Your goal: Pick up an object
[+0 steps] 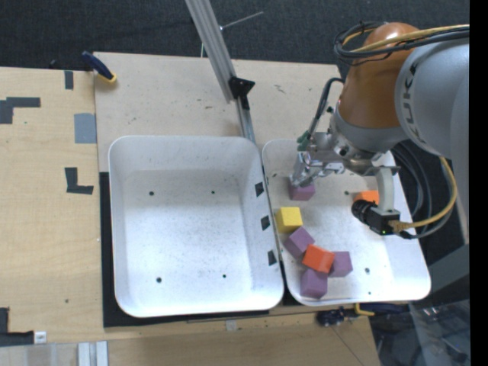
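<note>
A grey and orange robot arm is reaching in from the right over the right-hand bin, its gripper pointing down at a lone purple block near the bin's far left corner. The block is lying directly beneath the fingertips, touching them or very nearly so, and looks roughly cubic, so no long axis is dictating the approach. Whether the fingers are straddling the block or merely resting at its top edge cannot be told from this angle, nor how wide the claw is set. The wrist is tilting slightly toward the divider between the two bins, with the bulky orange-banded joint hanging above and to the right of the block. Nearer the camera a yellow block is sitting apart, and beyond it a cluster of purple blocks is crowding an orange block. The left-hand bin is lying alongside. The judgement here: the grasp is turning on a straight vertical drop over the lone block.
</note>
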Robot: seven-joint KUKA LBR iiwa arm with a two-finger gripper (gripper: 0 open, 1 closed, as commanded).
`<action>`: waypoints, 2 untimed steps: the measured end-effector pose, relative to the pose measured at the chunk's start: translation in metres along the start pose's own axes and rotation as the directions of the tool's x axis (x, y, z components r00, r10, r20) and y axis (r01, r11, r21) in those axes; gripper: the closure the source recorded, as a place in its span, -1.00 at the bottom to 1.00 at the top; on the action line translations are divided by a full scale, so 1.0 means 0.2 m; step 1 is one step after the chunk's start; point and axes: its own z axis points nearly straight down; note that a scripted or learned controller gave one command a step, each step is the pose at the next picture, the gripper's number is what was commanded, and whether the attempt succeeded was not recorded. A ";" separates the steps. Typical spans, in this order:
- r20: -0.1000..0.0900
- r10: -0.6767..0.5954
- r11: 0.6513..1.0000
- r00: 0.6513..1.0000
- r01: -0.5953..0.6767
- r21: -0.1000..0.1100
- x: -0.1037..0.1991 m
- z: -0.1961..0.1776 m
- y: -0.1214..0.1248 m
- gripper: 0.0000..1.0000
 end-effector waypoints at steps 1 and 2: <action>0.000 0.000 1.000 1.000 0.000 0.000 0.26 -0.03 0.09 1.00; 0.000 0.001 1.000 1.000 -0.001 0.000 0.52 -0.03 0.20 1.00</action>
